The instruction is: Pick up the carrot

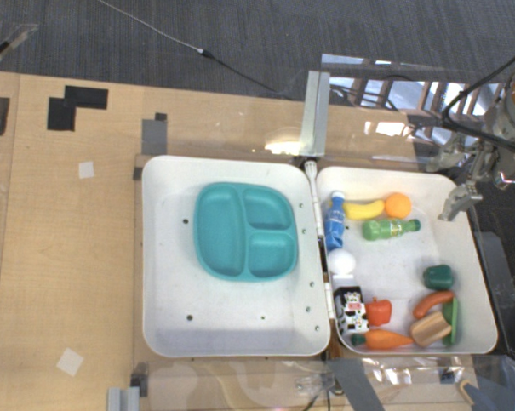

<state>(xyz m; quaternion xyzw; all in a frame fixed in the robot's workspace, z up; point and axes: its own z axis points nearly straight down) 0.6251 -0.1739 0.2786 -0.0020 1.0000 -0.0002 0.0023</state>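
The carrot (388,339) is orange and tapered. It lies flat along the near wall of the right bin (477,252), between a black-and-white toy (350,308) and a tan bread piece (429,329). My gripper (459,201) hangs at the bin's far right corner, over the rim, well away from the carrot, with nothing seen in it. The grey arm rises from it toward the upper right.
The right bin also holds a blue bottle (334,221), a banana (364,209), an orange (398,205), a green bottle (390,228), a white ball (341,264), a green pepper (438,276), a red-orange sausage (432,302) and a small red piece (378,311). A teal divided plate (244,230) lies in the left bin (163,324).
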